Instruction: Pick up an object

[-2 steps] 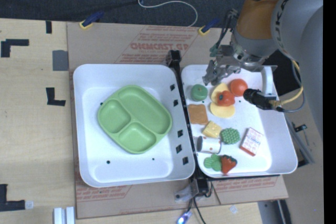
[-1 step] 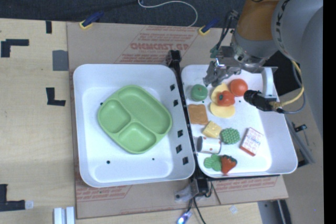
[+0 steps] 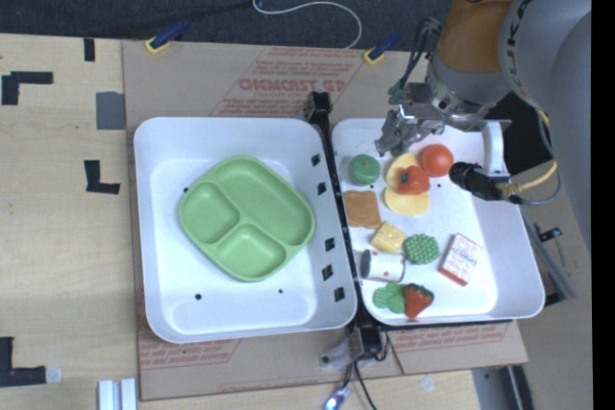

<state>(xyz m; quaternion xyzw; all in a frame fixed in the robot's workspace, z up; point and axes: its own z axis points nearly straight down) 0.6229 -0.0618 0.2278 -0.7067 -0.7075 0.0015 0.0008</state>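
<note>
Cardboard-topped bench bore two shallow white bins. Left bin held a green three-compartment plastic tray; right bin was crowded with toy food. Metal two-finger gripper hung low at that bin's far edge, between a green round toy and a red toy tomato, probably lining up a grab. Whether its tips were apart or together, cannot tell.

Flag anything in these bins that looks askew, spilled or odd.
Nothing looks spilled or damaged. The green divided plate sits at a slant in the left bin; the toy foods lie loosely scattered in the right bin.
</note>
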